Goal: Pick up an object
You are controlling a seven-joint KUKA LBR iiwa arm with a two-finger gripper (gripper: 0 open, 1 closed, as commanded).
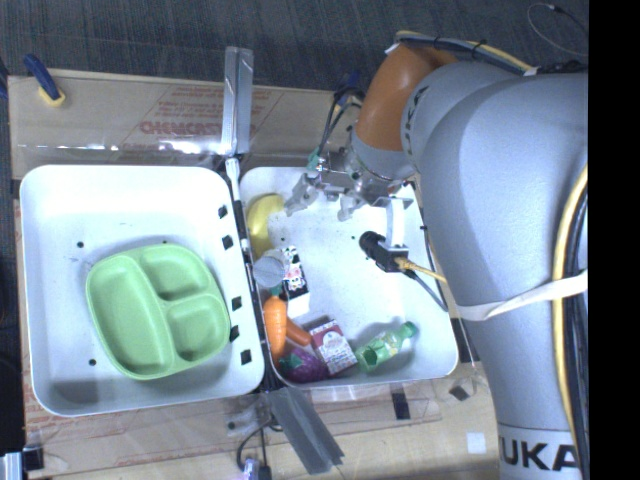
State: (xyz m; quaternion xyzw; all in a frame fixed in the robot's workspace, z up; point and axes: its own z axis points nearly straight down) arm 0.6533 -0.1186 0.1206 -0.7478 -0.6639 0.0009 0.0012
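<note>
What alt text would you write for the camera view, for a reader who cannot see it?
A grey robot arm reaches from the right over the right bin, its gripper above the bin's far end near a yellow object. The bin also holds a carrot, a green bottle and small packages. The left bin holds a green divided plate.

Bright, even overhead light; slightly soft focus.
White bins nearly blown out; soft shadows fall under the green tray and the arm.
</note>
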